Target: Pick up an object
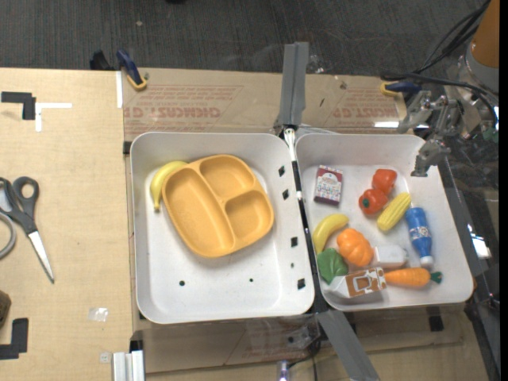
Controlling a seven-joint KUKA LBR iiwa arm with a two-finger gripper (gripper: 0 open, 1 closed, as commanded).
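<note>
Camera view: grey arm's gripper sits over the upper-right corner of the right shallow white bin, above the objects. Can't tell how the jaws stand; too cluttered with cables there, though nothing looks to be caught in them.

Right bin contents: red toy pepper, yellow corn cob just beside it, blue plastic bottle near the right wall, small maroon card box at upper left, yellow banana, orange toy pumpkin, green leafy piece, brown-and-white carton and orange carrot along the front edge.

Left white bin: orange three-compartment plastic plate, tilted, with a second yellow banana tucked against its upper-left rim.

Grey-handled scissors lie on the tabletop, well left of the bins.
</note>
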